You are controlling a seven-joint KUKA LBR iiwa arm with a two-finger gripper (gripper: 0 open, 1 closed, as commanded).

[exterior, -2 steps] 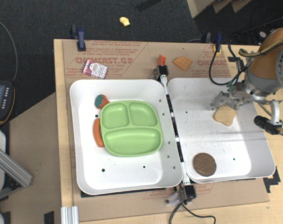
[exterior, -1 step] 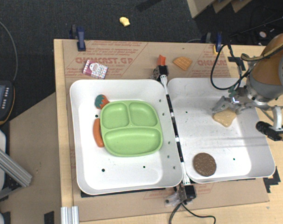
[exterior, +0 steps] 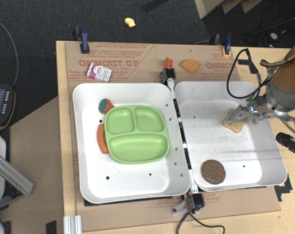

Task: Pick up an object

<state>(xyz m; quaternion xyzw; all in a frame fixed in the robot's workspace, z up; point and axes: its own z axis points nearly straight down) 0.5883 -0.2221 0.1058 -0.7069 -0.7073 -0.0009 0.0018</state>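
Reading "CHEMCAST" on the bench (exterior: pixel 138 57) board, I hover my claw (exterior: pixel 235 116) over a tan block (exterior: pixel 235 126); grip state unclear. A brown disc (exterior: pixel 213 171) lies near the right bin's (exterior: pixel 264 177) front edge.

Two white bins (exterior: pixel 89 145). One green plate (exterior: pixel 136 133), one brown cookie (exterior: pixel 213 171), one cracker (exterior: pixel 190 66), one orange carrot (exterior: pixel 102 138).

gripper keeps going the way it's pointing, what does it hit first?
The gripper points toward the view's left, low in the right bin. A tan block sits right at its tip, so that probably comes first, though height over it is unclear. Past that: bare bin floor, then the divider between bins.
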